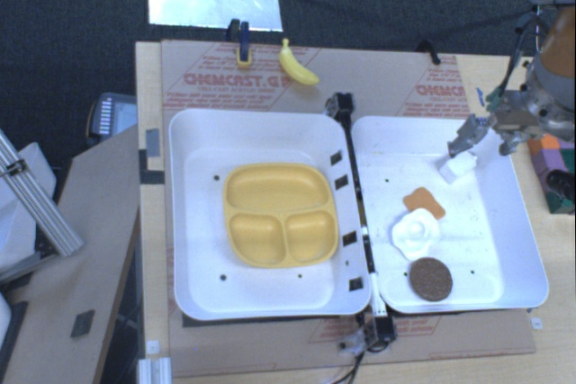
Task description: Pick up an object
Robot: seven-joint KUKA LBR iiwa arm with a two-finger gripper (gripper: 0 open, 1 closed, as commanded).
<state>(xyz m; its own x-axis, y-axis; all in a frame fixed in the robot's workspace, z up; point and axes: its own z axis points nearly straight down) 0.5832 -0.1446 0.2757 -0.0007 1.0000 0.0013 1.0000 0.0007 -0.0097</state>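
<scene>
My arm is cut off at the right edge, and the tool (486, 132) is too small and blurred for me to tell its opening; a small white block (458, 165) sits just below it, contact unclear. I count two white bins: the left bin (193, 193) has one yellow divided tray (274, 213), and the right bin (517, 220) has four items, namely the white block, an orange piece (425, 202), a white lump (415, 234), and a brown disc (431, 279). One banana (298, 66) lies on the desk (387, 76) behind the bins.
</scene>
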